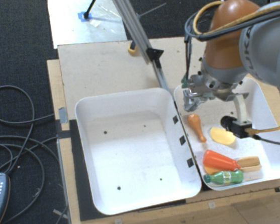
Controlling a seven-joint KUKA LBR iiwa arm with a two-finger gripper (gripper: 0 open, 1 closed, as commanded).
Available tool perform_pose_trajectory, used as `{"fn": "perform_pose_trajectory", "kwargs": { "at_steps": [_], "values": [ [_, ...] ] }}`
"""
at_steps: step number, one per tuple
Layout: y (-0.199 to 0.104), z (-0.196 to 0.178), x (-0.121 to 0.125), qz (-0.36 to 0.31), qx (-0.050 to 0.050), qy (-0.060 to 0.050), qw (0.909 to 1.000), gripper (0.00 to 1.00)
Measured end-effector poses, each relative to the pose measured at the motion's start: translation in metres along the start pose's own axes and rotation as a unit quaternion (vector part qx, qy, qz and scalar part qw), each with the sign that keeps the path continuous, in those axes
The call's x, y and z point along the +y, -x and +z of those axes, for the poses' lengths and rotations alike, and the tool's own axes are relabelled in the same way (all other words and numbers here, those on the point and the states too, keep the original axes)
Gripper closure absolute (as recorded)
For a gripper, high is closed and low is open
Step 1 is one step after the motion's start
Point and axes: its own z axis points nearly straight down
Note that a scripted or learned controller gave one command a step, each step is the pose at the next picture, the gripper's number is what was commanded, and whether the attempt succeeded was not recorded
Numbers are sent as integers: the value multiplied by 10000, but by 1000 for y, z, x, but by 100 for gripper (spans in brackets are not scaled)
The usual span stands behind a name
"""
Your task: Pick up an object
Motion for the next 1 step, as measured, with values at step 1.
{"fn": "perform_pose_trajectory", "kwargs": {
  "at_steps": [1],
  "values": [
    [-51,11,-1,8,-2,-19,10000,100]
  ]
}}
